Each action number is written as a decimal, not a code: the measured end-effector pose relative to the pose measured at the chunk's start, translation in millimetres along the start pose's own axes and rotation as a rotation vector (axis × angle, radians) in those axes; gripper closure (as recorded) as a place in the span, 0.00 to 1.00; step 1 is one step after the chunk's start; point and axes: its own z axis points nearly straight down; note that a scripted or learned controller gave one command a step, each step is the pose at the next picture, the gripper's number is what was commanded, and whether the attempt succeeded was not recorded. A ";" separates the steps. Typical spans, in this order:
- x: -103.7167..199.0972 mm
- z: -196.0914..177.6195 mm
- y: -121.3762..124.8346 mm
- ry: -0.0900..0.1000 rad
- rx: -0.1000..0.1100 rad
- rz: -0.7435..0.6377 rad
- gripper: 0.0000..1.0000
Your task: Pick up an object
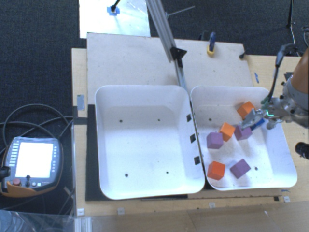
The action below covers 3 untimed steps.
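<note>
Hard to read first: your hand [254, 120] is small and cluttered where it sits over the right bin [285, 170], and you cannot tell how wide it stands or whether anything is between its tips. The arm [298, 93] is cut off at the right edge.

Surface: a pale wooden surface [145, 57] carries two white bins side by side. The left bin [104, 129] shows bare floor. The right bin holds six cubes: an orange cube [245, 109] at the far side, an orange cube [227, 130] in the middle, a purple cube [215, 140] just left of that one, a purple cube [244, 133] just right of it, an orange cube [216, 170] near the front, and a purple cube [240, 168] beside that.

Room: dark carpet [38, 42] around the surface; a teach pendant [31, 166] with a lit screen lies on the floor at left, cable looped behind it. A slanted metal strut [161, 21] runs down to the bins' far edge. A yellow clamp [211, 47] sits on the far board.

Hand pose: reaching in from the right, low over the bin, tips between the far orange cube and the right-hand purple cube, close to both.
</note>
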 end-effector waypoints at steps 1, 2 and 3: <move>-0.1 -1.7 0.6 -0.001 -0.004 0.002 0.00; -10.5 50.1 2.1 0.000 0.001 0.004 0.00; -16.6 94.2 -0.8 0.000 0.001 0.004 0.00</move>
